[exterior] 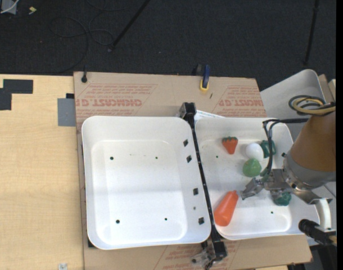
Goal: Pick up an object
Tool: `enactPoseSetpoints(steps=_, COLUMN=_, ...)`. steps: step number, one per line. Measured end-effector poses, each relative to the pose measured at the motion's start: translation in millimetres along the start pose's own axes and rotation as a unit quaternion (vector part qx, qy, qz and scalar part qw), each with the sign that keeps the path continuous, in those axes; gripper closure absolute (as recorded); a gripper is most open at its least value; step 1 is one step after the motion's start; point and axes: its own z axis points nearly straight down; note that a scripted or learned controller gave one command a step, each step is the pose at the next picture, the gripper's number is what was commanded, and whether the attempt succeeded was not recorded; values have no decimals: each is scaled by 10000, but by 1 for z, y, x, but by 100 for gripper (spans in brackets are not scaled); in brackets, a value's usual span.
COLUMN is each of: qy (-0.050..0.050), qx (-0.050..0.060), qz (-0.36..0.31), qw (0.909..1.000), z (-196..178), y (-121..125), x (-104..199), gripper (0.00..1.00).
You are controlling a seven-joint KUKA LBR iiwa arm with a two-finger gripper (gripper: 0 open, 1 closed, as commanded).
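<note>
here, the nearest candidate: a round green plastic ball-like object [251, 167] in the right-hand shallow white bin [256, 229], mid-bin, just below and left of a small white egg-shaped object [254, 149]. the two look touching or nearly so. it lies just above and slightly left of the two-finger gripper [256, 189], close by.

gripper low in the same bin, metal fingers [249, 192] pointing left toward the bin divider; whether they are spread or closed, cannot tell. nothing seen between them.

an elongated orange carrot-shaped object [226, 207] lies left and below the gripper, long axis slanting from upper right to lower left, upper end near the fingertips. a small red strawberry-like object with green top [230, 144] sits further up, well apart. a teal piece [282, 198] sits just beside the wrist, partly hidden.

judgement: green ball and carrot are about equally near; the carrot's slant would call for closing across its narrow width.

left-hand white bin [104, 151] adjoins.
</note>
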Motion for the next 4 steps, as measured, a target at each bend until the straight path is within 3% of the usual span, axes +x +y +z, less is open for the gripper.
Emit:
enactPoseSetpoints(steps=1, qy=-11, qx=-26, qz=-7, qw=10000, z=62, y=40, x=-50, gripper=0)
enactPoseSetpoints(steps=2, qy=-11, qx=-38, qz=-11, qw=10000, z=58, y=84, x=-69, gripper=0)
enactPoseSetpoints(steps=3, qy=-1, qx=-33, qz=-20, qw=10000, z=58, y=142, x=-27, gripper=0)
enactPoseSetpoints(steps=4, qy=12, qx=7, qz=-7, qw=10000, z=59, y=160, x=-67, gripper=0)
